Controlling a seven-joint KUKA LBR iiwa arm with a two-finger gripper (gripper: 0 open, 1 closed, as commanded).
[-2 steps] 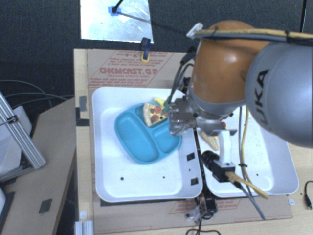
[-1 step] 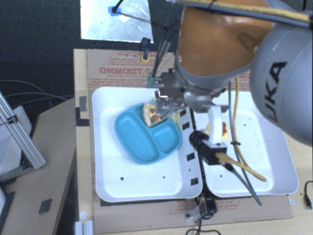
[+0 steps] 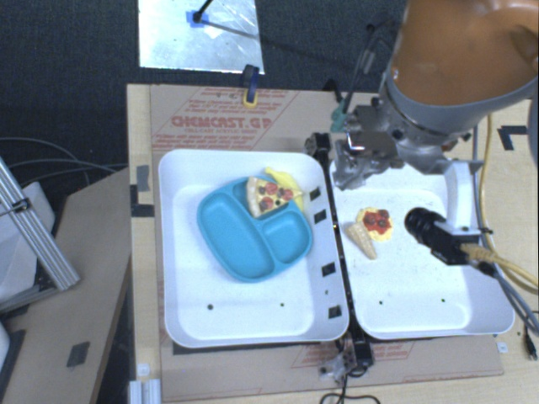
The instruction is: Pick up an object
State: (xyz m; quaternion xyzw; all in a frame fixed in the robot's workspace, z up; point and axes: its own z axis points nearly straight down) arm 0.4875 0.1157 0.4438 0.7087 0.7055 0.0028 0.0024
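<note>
A blue divided plate lies in the left bin. A pizza slice rests on the plate's far right corner, with a yellow piece just behind it. In the right bin lies a second pizza slice, crust toward the front, near the bin's left wall. My gripper hangs over the far left corner of the right bin, just behind that slice and apart from it. Nothing shows between its fingers.
The bins share a divider with black clips. The arm's wide orange and grey body covers the back right of the right bin. Cardboard lies under both bins, with a silver sheet behind.
</note>
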